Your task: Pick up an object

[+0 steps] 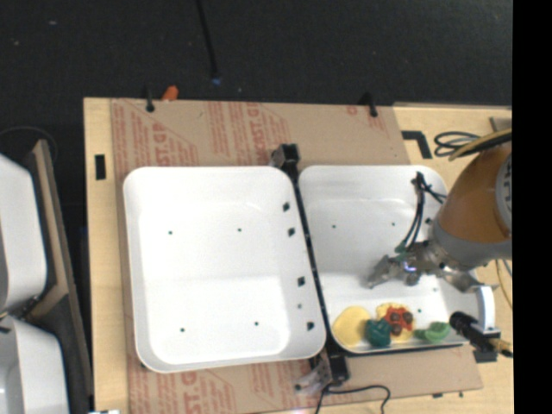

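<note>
arm (479,214) over right bin (362,188) | gripper (388,270) low above bin floor, fingers spread, holding nothing | toys (388,324) bunched at near wall | left bin (216,266) alongside

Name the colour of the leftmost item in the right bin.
Pale yellow item, seen in the camera view.

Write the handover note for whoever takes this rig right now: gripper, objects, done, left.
Gripper: low in the right bin, above the objects; nothing visible between its fingers.
Objects: clustered along that bin's near edge: yellow piece, dark green piece, red-and-orange piece, small green piece.
Left bin: no objects seen in it.
Done: no pick achieved.
Left: descend on one piece, grasp, lift.
</note>
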